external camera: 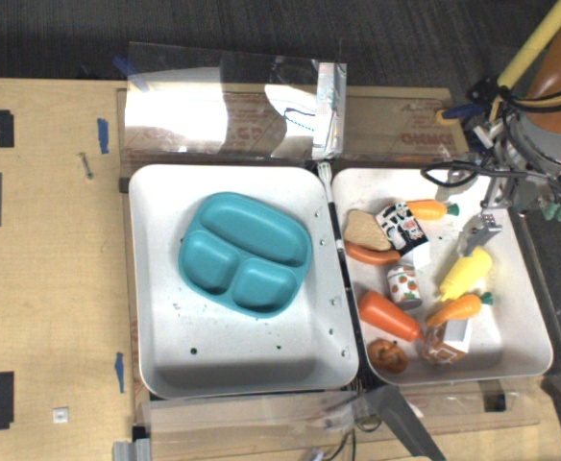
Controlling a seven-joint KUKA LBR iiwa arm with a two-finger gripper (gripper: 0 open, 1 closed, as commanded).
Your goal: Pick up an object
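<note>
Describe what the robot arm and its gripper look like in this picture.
The arm enters at the upper right: a rounded grey body with an orange band above the wrist. Black cables loop beside it, and blue and teal fittings sit on the wrist. The gripper is slim pale metal, reaching down over the right bin. A yellow rod slants behind.

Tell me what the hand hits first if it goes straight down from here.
Most likely the yellow corn, right below the hand in the right bin; depth is hard to judge from this slanted view.
</note>
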